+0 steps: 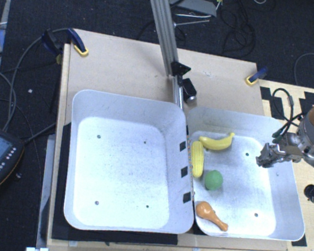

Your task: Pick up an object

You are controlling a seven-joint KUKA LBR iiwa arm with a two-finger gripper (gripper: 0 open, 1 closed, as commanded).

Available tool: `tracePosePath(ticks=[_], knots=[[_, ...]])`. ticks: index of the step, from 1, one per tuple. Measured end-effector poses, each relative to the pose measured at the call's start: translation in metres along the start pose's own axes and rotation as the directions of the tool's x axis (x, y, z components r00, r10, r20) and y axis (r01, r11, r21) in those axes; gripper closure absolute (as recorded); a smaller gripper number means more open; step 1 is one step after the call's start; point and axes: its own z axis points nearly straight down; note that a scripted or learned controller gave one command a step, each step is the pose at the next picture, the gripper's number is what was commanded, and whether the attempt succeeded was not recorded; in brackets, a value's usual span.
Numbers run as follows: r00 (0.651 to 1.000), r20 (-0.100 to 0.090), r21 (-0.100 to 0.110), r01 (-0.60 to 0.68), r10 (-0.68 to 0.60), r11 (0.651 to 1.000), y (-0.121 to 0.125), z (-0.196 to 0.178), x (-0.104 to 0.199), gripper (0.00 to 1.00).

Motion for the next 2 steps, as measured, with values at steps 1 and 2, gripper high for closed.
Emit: tracePosePath(ticks=[1,2], knots=[[1.000,0.000,0.000,-0.001,0.001,1.000,-0.002,-0.051,-0.010,1.00],[1.000,-0.001,0.004,-0.001,0.001,1.000,-0.002,-0.068,-0.010,1.00]])
